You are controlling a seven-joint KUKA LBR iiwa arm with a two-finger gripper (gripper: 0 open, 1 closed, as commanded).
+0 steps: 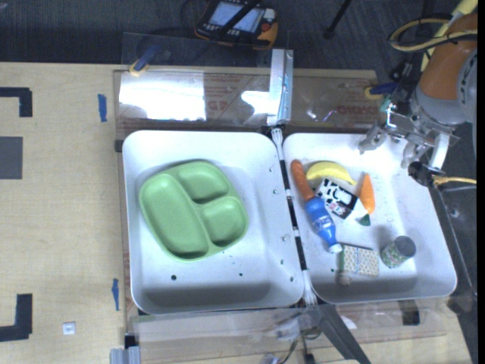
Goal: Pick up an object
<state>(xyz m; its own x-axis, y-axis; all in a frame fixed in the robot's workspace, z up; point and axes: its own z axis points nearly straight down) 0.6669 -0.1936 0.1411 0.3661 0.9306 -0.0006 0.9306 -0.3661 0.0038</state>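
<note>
You've got a wood bench (61, 226) on dark carpet (91, 21), pendant (235, 21) far. Gripper (405, 139) over right bin's (432, 226) far edge; finger state unclear.

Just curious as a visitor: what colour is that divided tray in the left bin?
Light green divided tray, seen in the camera view.

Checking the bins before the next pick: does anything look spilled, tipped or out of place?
Nothing is spilled. In the right bin, the blue bottle lies on its side, slanted among a banana and two carrots; the small can looks tipped too. The green tray sits flat but askew in the left bin.
</note>
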